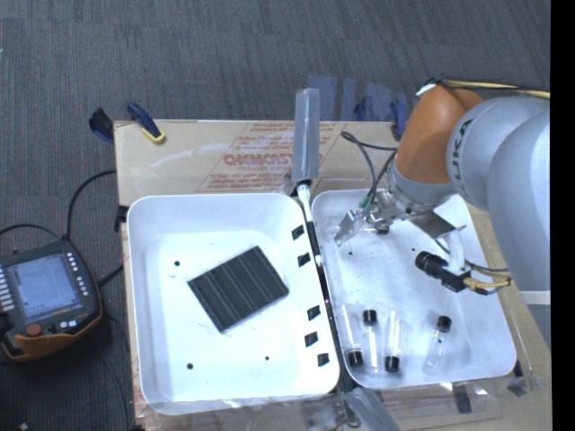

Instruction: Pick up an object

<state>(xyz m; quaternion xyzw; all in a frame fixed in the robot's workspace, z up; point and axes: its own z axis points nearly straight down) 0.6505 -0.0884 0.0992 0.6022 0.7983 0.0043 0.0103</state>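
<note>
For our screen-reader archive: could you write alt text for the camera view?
A grey robot arm reaches from the right over the right white bin, which holds three clear vials with black caps. The left white bin holds a dark ribbed slab; a control pendant lies on the floor at left.

Even soft light, faint shadows, slightly grainy

- Bench (193,146): flat top covered with tan cardboard bearing red print, standing on grey carpet.
- Left bin (148,241): shallow, white, resting on the bench; holds a dark ribbed panel (238,287) lying flat at a slant.
- Right bin (490,330): shallow, white, touching the left bin; holds clear vials with black caps (370,335) near its front edge.
- Blue-and-yellow clamp (144,122): at the bench's far left corner.
</note>
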